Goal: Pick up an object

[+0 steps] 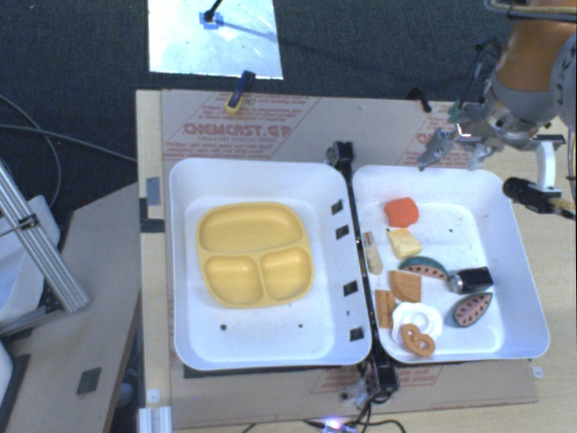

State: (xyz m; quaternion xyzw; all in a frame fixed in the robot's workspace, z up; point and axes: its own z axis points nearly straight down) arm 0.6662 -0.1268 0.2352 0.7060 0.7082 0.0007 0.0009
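The right bin point(518, 242) holds several toy foods: an orange block point(402, 211), a pale yellow chunk point(405, 242), two watermelon slices point(424, 266) point(472, 308), a waffle piece point(406, 286), a pretzel point(416, 338) on a white disc point(424, 317), and a black and silver object point(471, 280). My gripper point(460, 150) hangs above the bin's far rim, behind the orange block. Its fingers are open with nothing between them.
The left bin point(180, 242) holds a yellow divided plate point(255, 253). A black hinge strip point(356, 260) runs between the bins. A shiny sheet point(215, 25) lies on the dark floor beyond the bench. An aluminium frame point(36, 242) stands at the left.
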